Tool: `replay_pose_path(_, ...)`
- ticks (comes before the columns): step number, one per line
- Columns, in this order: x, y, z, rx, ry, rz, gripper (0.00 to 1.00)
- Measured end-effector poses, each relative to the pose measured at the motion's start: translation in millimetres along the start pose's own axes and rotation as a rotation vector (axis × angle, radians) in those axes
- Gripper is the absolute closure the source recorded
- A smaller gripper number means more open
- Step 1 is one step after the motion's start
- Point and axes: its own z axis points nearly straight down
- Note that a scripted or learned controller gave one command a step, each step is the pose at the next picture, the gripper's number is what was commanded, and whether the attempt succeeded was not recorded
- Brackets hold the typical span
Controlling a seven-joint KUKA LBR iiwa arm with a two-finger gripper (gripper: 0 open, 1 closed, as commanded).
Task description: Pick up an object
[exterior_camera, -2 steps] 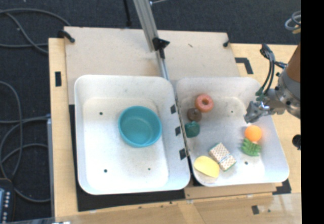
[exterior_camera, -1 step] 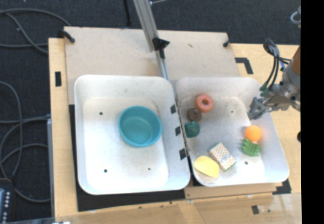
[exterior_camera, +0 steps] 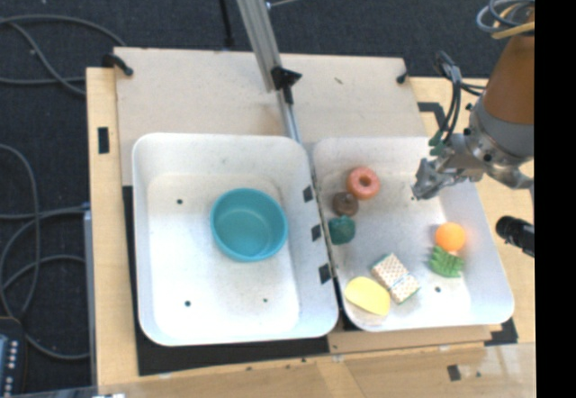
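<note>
Two white bins sit side by side on the bench; the gripper (exterior_camera: 425, 185) hangs over the right bin (exterior_camera: 486, 297), upper-right part, arm coming in from the right w/ orange band above the wrist. Fingers point down-left toward the bin floor; can't tell if they're apart or together, too dark & small. Nothing visible between them.

Nearest to gripper: pink donut-like ring (exterior_camera: 364, 182), just to its left, at abt the same height in the view. Brown round piece (exterior_camera: 346, 203) sits just beside the ring, lower-left of it, a bit further from gripper. Orange ball (exterior_camera: 450, 237) lies below the gripper & slightly right, near; touching it underneath is a green spiky thing (exterior_camera: 445, 262). Teal lump (exterior_camera: 341, 230) is further left & below, close to the divider betw bins. Patterned small box (exterior_camera: 396, 277) is well below the gripper, tilted; yellow flat piece (exterior_camera: 367, 295) just beside it, lower-left, near the bin's front rim.

Farther off, well to the left: left bin (exterior_camera: 162, 297) w/ a teal bowl (exterior_camera: 248, 223) upright near its middle. Farthest, above-left of gripper: slanted metal rail (exterior_camera: 254, 9) running from top of view down to the bins' join. Dark cables (exterior_camera: 36, 36) on the floor at far left.
</note>
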Motion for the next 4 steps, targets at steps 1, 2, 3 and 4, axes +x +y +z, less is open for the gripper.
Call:
replay_pose_path(1, 47, 13, -1, 0.0, -0.001, 0.0, 1.0)
replay_pose_path(2, 100, 25, 9, 0.003, -0.001, 0.001, 1.0)
replay_pose_path(3, 146, 38, 23, 0.002, -0.001, 0.002, 1.0)
replay_pose_path(4, 182, 67, 28, 0.0, -0.001, 0.002, 1.0)
